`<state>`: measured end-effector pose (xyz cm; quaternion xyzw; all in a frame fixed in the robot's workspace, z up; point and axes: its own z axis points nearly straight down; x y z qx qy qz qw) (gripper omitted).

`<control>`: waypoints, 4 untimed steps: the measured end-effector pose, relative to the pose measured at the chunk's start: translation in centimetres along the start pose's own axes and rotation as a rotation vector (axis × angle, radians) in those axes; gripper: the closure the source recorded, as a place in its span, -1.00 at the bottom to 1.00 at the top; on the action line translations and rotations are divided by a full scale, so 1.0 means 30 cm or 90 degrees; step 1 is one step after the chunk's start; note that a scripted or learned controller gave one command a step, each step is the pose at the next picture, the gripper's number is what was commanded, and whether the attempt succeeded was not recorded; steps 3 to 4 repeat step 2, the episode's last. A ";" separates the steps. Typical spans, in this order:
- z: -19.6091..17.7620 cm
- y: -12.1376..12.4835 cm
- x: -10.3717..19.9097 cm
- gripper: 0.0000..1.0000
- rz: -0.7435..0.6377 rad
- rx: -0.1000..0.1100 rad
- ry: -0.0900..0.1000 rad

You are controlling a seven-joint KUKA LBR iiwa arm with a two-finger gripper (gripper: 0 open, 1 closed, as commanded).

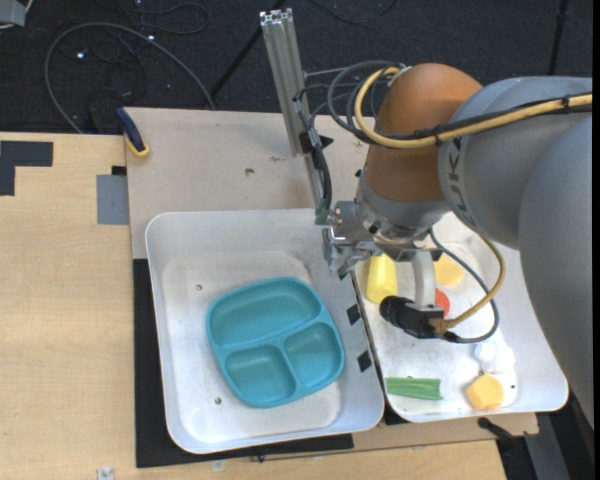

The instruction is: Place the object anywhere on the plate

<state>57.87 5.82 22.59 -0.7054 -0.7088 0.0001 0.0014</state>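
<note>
A teal plate (275, 340) with three compartments lies in the left white bin (180, 268), toward its front right. My gripper (365, 260) hangs under the orange-banded wrist, over the divide between the two bins and just beyond the plate's far right corner. A yellow object (380, 279) sits directly below the gripper at the left side of the right bin (540, 378). The wrist hides whether this object is held or just lying there.
The right bin also holds a green piece (413, 388), a yellow-orange piece (485, 391), a small white item (490, 353), a red piece (441, 300) and another yellow piece (448, 273). A black cable connector (410, 316) dangles by the wrist. A metal post (285, 78) stands behind the bins.
</note>
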 end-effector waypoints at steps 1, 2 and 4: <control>0.035 0.032 0.172 1.00 0.000 0.001 -0.001; 0.033 0.031 0.166 -1.00 0.001 0.001 -0.002; 0.033 0.031 0.166 -1.00 0.001 0.001 -0.002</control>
